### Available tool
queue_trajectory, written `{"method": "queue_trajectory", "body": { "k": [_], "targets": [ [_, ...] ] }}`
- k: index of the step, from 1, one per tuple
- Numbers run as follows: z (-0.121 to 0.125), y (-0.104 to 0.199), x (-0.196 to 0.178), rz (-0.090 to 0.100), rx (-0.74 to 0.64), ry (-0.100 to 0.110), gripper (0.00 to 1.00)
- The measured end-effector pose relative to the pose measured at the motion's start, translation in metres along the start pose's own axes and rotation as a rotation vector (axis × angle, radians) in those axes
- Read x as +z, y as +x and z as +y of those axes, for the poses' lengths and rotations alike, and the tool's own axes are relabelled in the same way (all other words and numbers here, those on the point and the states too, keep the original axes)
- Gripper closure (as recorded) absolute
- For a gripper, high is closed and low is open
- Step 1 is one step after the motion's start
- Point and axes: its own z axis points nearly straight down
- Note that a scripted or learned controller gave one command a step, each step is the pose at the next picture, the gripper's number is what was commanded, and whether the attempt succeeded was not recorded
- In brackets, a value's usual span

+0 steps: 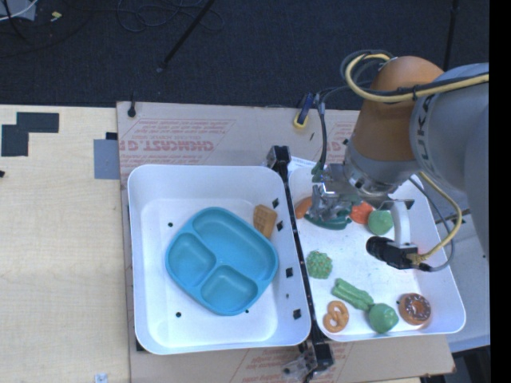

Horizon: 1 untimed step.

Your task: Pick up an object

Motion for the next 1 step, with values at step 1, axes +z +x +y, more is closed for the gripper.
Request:
{"method": "queue_trajectory", "body": {
  "k": [1],
  "targets": [
    [-0.0074, -0.0023, -0.0135, 0.001, 0.001, -0.003, 1.00]
  ]
}}
